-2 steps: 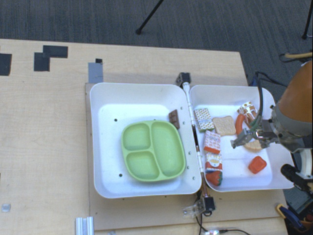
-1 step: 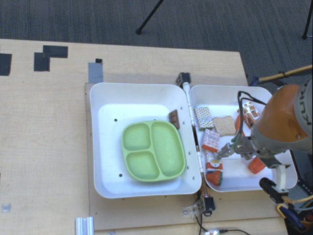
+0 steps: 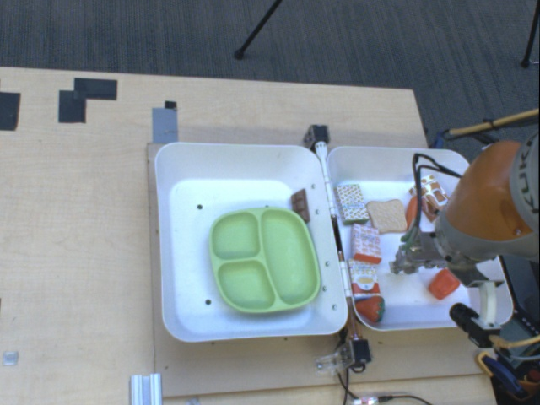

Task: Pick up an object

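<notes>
The right bin [image 3: 396, 165] holds several small items: a green checkered packet [image 3: 350, 201], a slice of toast [image 3: 388, 216], a red and white packet [image 3: 365, 243], a red fruit [image 3: 369, 309] at the front and an orange piece [image 3: 443, 285]. My gripper [image 3: 407, 258] hangs low over the middle of this bin, between the red and white packet and the orange piece, just in front of the toast. The arm's orange band [image 3: 489, 194] covers the bin's right side. Nothing is visibly held.
The left bin [image 3: 181, 226] holds a green divided plate [image 3: 264, 260] and a small brown item [image 3: 299, 201] by its right wall. A striped snack pack [image 3: 434, 194] lies at the right bin's back. Cables and a clamp [image 3: 354, 353] sit at the front edge.
</notes>
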You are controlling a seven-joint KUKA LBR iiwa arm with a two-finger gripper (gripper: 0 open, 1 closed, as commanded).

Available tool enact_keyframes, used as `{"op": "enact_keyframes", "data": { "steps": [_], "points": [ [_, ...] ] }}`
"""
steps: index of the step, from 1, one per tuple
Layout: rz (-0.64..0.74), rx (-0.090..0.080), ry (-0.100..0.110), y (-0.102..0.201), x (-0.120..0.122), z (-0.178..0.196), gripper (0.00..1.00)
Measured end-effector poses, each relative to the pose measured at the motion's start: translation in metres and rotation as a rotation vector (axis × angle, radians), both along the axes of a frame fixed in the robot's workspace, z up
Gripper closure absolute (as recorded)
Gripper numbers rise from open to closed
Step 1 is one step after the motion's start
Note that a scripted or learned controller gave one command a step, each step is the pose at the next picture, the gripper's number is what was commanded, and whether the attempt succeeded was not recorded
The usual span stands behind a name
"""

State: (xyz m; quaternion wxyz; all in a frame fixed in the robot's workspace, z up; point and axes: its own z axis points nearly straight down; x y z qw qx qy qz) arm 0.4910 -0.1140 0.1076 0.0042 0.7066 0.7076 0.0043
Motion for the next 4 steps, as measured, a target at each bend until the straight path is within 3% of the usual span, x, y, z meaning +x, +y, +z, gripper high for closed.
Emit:
{"op": "enact_keyframes", "data": {
  "steps": [1,2,3,4],
  "points": [
    [0.0,0.0,0.0,0.0,0.0,0.0,0.0],
    [-0.007,-0.014,-0.005,0.019,-0.001,-0.018,0.0],
    [-0.002,-0.001,-0.004,0.025,0.001,-0.006,1.0],
    [-0.011,-0.014,-0.005,0.016,0.001,-0.005,0.0]
  ]
}}
